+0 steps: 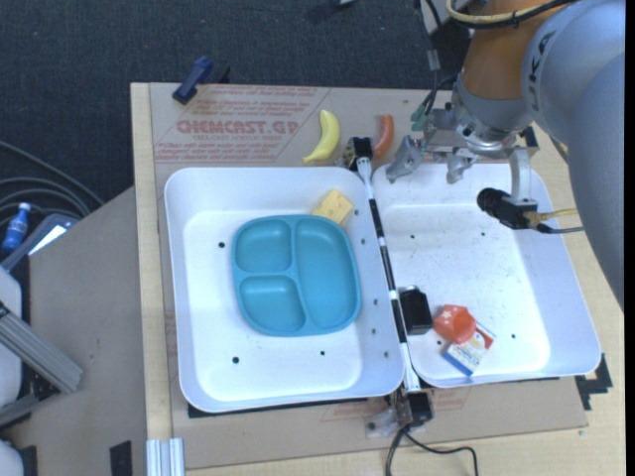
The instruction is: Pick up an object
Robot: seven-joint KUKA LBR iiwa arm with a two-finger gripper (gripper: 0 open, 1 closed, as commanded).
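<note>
gripper [429,164]: poised at far edge of right bin [556,266], fingers spread, nothing held
target: red-orange packet [462,333] located at bin's near side
offset: well apart, toward the camera from fingers

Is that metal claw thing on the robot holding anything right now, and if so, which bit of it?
Nothing is held. The tool hangs above the far end of the right bin with bare fingers; the orange object lies at the bin's near end.
</note>
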